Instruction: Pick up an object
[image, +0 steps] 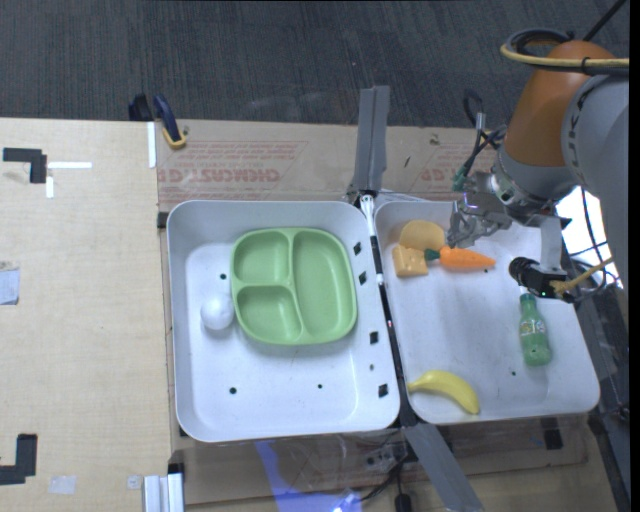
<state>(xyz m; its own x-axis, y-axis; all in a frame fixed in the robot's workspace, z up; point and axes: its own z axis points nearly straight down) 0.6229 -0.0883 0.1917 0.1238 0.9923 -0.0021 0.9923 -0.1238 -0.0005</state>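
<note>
In the right bin lie an orange carrot, a yellow-orange lump with a yellow cheese wedge beside it, a green bottle and a yellow banana. My gripper hangs at the bin's far side, just above the carrot's thick end and right of the lump. Nothing shows between its tips.
The left bin holds a green divided plate and a small white ball. A grey divider post rises between the bins at the back. The arm's orange band and cables fill the upper right.
</note>
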